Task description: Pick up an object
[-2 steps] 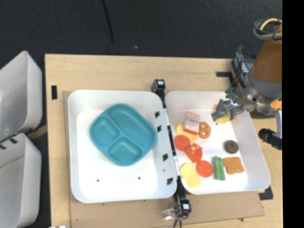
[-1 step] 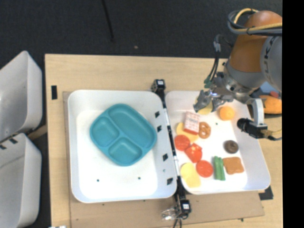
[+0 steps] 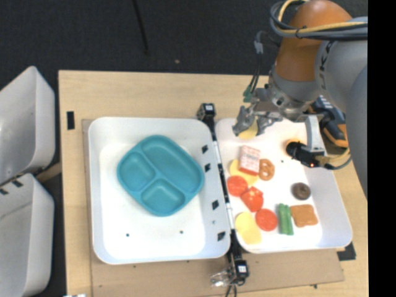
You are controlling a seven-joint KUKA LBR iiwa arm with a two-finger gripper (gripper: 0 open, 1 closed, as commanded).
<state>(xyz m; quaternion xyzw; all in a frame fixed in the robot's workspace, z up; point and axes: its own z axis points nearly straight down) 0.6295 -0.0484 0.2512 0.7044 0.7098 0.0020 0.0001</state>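
Yellow toy food [image 3: 247,130] sits between the parted fingers [image 3: 250,127], apparently light, stiff, slippery plastic, best pinched across its middle.

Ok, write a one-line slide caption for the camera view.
KUKA arm's gripper over a yellow piece at the right bin's far end; blue divided plate in the left bin.

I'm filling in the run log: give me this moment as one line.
arm: over right bin far end | gripper: above a yellow piece, hold unclear | left bin: blue divided plate | toy foods: in right bin
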